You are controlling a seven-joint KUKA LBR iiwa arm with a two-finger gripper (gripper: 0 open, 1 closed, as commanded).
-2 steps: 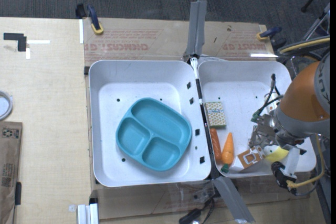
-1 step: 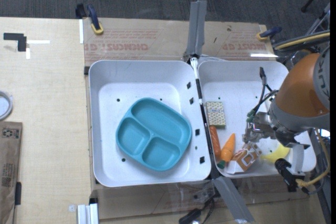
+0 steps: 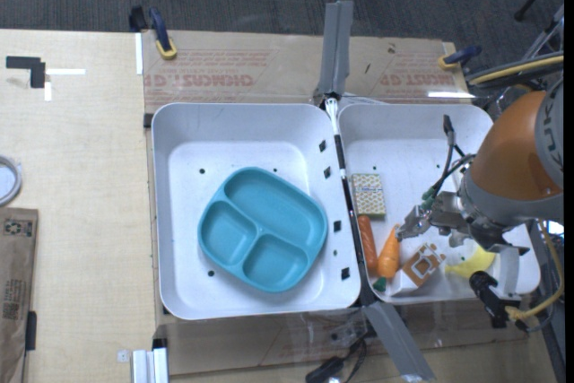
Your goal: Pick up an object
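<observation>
- While the arm is reaching in from the right, the hand (image 3: 429,224) is hovering low over the right bin (image 3: 404,139); can't tell its grip state.
- Smooth tapered orange carrot (image 3: 388,253) is lying just left of it, beside a red-orange sausage shape (image 3: 367,242).
- Flat speckled sponge block (image 3: 369,194) is sitting above those.
- Small brown-white boxy piece (image 3: 421,265) and something yellow (image 3: 473,262) are crowding under the wrist.
- Glossy teal three-compartment plate (image 3: 262,230) is lying in the left bin (image 3: 179,193).

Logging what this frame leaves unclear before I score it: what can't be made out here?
- Claw: small and cluttered, grip unclear.
- Yellow object in the right white bin: partly under the arm, identity unclear.
- Small brown-and-white block: too small to identify.
- Grey arm with orange band: cut off at the right edge.
</observation>
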